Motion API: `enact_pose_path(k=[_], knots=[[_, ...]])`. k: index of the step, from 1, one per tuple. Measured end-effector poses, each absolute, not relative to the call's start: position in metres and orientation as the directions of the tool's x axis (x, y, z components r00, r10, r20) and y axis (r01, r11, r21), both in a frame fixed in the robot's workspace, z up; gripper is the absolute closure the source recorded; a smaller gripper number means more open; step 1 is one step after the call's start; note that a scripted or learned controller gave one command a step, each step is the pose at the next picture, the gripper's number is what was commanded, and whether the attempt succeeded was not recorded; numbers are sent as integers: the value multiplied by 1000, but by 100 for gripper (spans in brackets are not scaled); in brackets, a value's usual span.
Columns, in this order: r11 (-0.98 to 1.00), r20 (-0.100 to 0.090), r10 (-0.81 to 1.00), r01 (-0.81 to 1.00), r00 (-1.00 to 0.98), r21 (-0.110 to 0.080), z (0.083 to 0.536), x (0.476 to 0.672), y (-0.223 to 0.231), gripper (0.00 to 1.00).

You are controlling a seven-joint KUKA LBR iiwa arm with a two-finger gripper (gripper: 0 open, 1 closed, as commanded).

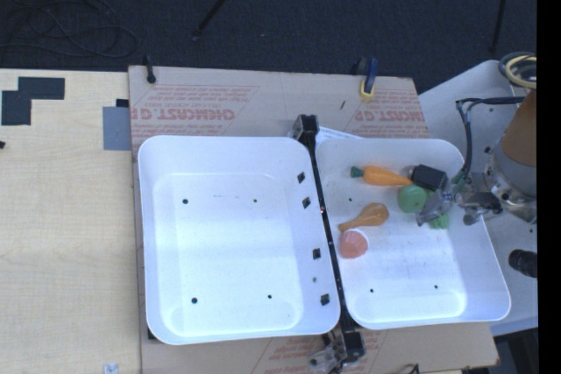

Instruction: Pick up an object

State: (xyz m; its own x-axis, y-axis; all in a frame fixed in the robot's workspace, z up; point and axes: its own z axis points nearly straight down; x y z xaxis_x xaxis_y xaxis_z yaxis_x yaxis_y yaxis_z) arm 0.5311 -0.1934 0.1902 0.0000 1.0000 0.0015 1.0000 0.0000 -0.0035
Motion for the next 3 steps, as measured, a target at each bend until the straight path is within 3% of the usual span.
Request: enact_pose_path(k=[1,2,3], knots=[[10,1,1000,1000,-10,6,235,607,-122,0],[6,1,1000,1000,-6,-1,212,645,-68,0],[2,0,1000,1000,-2,-6,186,643,-63,0]])
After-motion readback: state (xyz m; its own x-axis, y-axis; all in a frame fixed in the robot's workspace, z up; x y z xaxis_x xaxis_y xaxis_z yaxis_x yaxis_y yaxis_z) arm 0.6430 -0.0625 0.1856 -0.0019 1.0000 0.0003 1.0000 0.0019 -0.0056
